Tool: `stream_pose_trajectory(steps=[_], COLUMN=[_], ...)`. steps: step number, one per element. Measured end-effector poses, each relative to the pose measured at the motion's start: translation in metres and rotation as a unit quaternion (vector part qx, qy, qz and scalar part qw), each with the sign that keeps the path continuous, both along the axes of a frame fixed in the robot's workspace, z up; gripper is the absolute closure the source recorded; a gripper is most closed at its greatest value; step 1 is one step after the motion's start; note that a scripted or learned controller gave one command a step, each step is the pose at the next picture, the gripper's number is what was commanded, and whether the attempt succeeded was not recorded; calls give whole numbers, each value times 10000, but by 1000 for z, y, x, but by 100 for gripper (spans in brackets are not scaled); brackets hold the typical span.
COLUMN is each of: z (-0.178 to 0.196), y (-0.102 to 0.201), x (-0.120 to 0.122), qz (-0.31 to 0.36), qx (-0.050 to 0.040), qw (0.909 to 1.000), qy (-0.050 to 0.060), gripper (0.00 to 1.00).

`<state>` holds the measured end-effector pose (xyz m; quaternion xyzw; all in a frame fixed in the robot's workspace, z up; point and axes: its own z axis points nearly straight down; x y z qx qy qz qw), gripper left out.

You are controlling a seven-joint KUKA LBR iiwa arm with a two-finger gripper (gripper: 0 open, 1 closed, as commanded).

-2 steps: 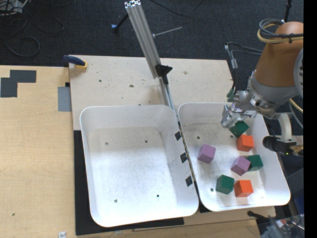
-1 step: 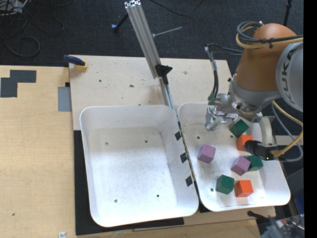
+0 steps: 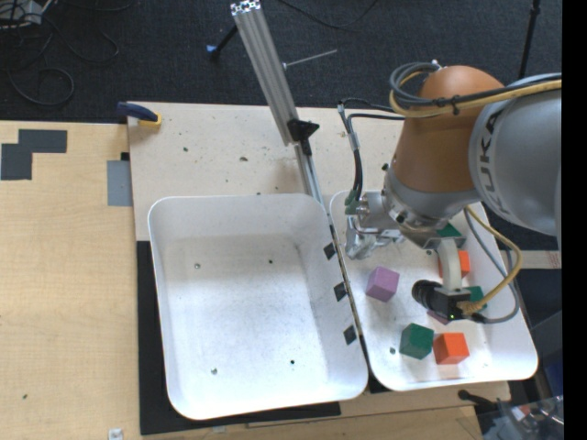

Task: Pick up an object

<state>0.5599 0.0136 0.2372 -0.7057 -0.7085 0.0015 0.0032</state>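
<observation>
The grey arm (image 3: 527, 159) reaches in from 3 o'clock, its orange band (image 3: 440, 126) bulging above the wrist; the tool (image 3: 365, 238) hangs at the band's 7 o'clock, pointing downward, nothing visibly gripped

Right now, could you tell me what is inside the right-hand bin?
A purple cube, a green cube and an orange cube lie in the bin. The arm covers its far part, hiding anything there.
</observation>
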Motion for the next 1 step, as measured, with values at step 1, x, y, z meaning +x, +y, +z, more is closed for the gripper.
stream_pose_trajectory(steps=[1], z=[3], y=[43], x=[-17], qz=[2], qx=[-3], qw=[10000], qy=[-2], gripper=[100])
